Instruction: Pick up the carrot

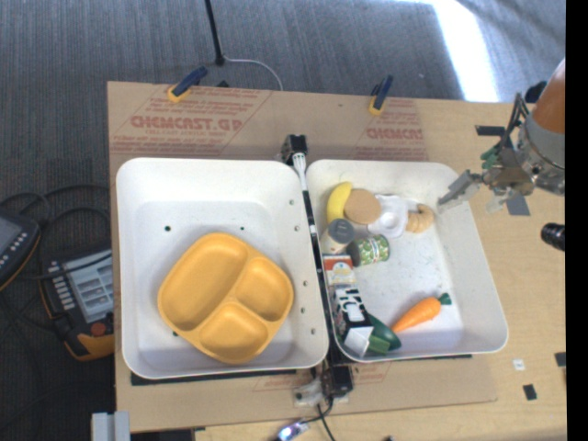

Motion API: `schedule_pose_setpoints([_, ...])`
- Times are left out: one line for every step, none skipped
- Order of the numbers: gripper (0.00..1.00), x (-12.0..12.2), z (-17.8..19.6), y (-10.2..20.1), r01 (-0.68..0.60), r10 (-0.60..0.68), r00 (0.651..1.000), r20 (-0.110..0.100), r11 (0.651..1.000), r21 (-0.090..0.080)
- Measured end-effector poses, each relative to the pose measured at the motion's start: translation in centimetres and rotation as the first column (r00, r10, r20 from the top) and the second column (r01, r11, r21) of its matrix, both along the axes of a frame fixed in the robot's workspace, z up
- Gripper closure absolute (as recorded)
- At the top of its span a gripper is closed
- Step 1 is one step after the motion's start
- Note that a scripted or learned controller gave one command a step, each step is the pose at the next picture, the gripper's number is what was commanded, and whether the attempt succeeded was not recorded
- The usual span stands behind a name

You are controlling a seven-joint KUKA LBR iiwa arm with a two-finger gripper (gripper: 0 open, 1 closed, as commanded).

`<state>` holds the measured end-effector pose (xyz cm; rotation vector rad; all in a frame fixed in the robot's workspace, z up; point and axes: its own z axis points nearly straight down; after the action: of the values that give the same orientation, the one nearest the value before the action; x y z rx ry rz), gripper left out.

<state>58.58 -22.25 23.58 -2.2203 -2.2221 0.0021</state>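
At six o'clock in the right white plastic bin [478, 246] we find a dark bottle with a green cap [363, 324], and just beside it, toward three o'clock, the small orange carrot with a green top [421, 313], lying free on the bin floor. Our pincer [501, 180] hangs over that bin's rim at two o'clock, well apart from the carrot; we cannot tell how wide it stands. We judge the task barely begun: approach, descent, grasp and lift all remain.

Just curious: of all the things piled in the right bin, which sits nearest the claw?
The small tan round piece by the bin's upper right, just below-left of the claw; the carrot lies much lower.
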Motion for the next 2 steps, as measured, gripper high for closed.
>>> schedule_pose_setpoints([0.0,-3.4,-12.0,0.2,-0.146,0.146,0.989,-0.003,0.989,0.009])
schedule_pose_setpoints([0.0,-9.1,-14.4,1.3,-0.204,0.204,0.979,0.025,0.979,-0.003])
